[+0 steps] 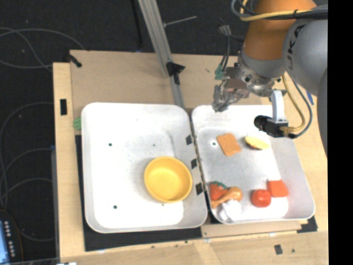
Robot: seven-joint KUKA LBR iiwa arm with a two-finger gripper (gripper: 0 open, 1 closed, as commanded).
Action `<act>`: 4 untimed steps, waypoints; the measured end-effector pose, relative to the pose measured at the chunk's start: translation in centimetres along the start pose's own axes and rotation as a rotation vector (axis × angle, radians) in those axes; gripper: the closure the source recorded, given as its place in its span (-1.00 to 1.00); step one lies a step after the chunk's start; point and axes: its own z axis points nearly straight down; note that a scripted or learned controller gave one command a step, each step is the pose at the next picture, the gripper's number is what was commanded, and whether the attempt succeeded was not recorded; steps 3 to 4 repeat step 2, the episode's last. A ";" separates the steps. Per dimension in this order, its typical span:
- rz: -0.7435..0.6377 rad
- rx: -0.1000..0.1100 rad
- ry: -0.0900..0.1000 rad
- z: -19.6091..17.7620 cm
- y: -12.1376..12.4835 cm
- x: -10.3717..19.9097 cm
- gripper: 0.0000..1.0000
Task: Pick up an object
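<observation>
My gripper (220, 105) hangs over the far left corner of the right bin (287, 164), above its rim. Nothing shows between its fingers. In that bin lie a tan cracker-like slab (228, 144), a yellow wedge (256, 143), an orange block (278, 188), a red tomato (261, 197), and a cluster of small red, orange and white pieces (225, 199) at the near left corner. A yellow bowl (167, 179) sits in the left bin (110, 148), near its right side. The slab is the closest object to the gripper, a little nearer the camera.
A metal pole (160, 37) slants up from between the bins at the back. A black cable fitting (270, 126) hangs off the arm over the right bin's far side. The bench's brown board (110, 76) surrounds both bins.
</observation>
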 end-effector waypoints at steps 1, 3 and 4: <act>-0.001 0.001 0.000 -0.1 -0.6 5.9 1.00; 0.000 0.002 0.000 -0.3 -1.6 10.7 1.00; 0.000 0.002 0.000 -0.3 -1.6 10.7 1.00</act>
